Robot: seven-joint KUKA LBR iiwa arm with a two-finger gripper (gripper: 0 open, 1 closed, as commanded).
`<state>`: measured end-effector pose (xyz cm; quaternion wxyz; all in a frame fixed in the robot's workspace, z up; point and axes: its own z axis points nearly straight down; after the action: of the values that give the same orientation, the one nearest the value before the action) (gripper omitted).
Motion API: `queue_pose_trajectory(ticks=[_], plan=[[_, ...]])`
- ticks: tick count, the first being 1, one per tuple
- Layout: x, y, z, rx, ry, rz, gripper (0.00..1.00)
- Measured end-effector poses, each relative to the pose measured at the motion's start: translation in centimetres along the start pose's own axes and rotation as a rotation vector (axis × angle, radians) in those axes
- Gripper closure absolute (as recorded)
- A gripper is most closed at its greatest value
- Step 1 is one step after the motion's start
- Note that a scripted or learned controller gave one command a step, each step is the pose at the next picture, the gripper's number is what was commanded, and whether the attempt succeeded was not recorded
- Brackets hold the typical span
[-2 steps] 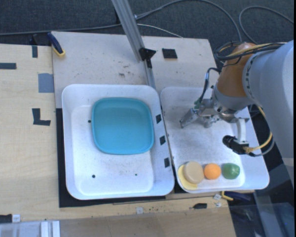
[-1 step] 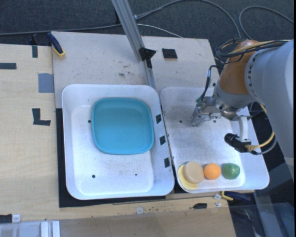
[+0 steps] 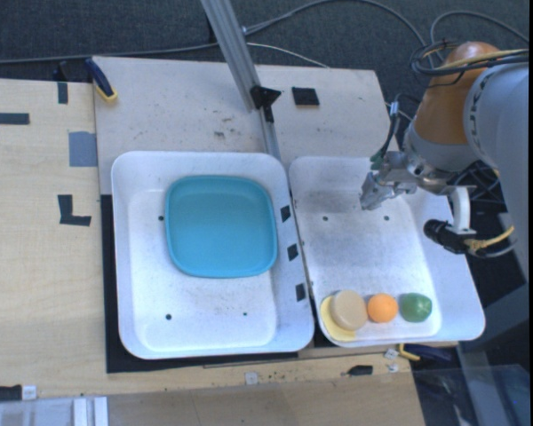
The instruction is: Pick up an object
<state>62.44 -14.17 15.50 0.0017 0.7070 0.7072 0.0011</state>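
The gripper (image 3: 374, 195) hangs over the right bin (image 3: 364, 247), well apart from the orange ball (image 3: 382, 308); its grip cannot be told.

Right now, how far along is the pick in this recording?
Nothing looks picked yet. The gripper sits over the far end of the right bin, with nothing visible between its fingers. The tan round piece, orange ball and green ball lie at the near edge. Reaching, grasping and lifting remain.
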Motion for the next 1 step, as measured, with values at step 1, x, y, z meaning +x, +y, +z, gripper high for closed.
queue_pose_trajectory(ticks=[1], plan=[[-0.11, -0.24, -4.23, 0.001, 0.000, 0.000, 1.00]])
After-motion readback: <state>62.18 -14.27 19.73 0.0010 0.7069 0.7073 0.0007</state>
